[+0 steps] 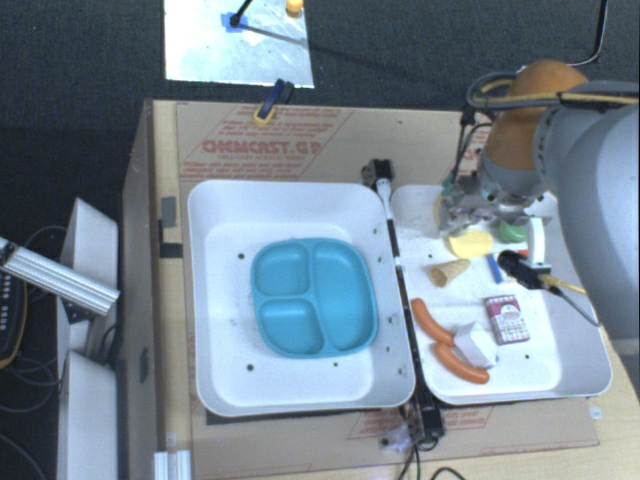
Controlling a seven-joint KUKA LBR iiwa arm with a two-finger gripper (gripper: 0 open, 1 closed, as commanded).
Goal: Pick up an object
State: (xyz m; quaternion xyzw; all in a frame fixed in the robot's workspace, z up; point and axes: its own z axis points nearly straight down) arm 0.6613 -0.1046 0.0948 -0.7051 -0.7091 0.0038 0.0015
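Note:
My gripper (463, 214) hangs low over the back of the right bin (585, 368), reaching in from the right. Right below it in the view lies a yellow lump (470, 243), touching or nearly touching the gripper's tip. A tan cone (449, 271) lies just in front of the lump. Beside the wrist a green piece (513, 233) and a small blue piece (494, 267) peek out. Toward the front are two orange sausages (432, 320) (461, 366), a white block (477, 346) and a maroon box (506, 318).
The left bin (215, 218) holds a blue divided plate (313, 296). A black clamp (379, 173) sits at the back of the ridge between the bins. The arm's grey body covers the right bin's back right corner.

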